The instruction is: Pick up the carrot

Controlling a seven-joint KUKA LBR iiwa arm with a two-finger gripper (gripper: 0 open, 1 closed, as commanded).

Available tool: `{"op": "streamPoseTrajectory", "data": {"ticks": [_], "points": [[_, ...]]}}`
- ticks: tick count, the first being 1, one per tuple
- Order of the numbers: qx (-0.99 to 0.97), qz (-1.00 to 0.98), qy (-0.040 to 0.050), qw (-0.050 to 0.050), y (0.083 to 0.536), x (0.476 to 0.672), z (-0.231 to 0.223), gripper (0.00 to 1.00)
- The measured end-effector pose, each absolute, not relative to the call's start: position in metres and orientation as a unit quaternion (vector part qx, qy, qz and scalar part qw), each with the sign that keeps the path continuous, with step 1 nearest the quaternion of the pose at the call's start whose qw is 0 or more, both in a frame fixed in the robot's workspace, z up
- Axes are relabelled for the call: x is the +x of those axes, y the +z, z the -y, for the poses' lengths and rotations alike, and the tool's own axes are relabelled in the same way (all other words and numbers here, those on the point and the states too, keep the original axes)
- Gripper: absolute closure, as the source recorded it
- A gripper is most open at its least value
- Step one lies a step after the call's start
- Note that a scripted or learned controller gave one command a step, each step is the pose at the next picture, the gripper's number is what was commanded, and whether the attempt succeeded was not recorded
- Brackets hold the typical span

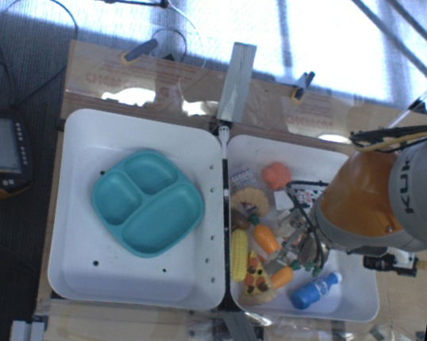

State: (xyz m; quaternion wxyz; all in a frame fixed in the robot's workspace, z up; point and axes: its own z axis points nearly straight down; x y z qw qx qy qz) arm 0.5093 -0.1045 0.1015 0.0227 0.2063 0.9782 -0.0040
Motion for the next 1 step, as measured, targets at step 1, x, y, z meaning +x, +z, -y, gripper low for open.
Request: {"op": "streamPoseTrajectory", "data": {"ticks": [1], "points": [[0.204,-0.979,-0.0016,0.019,0.1130,0.5093,0.1011,1.00]]}}
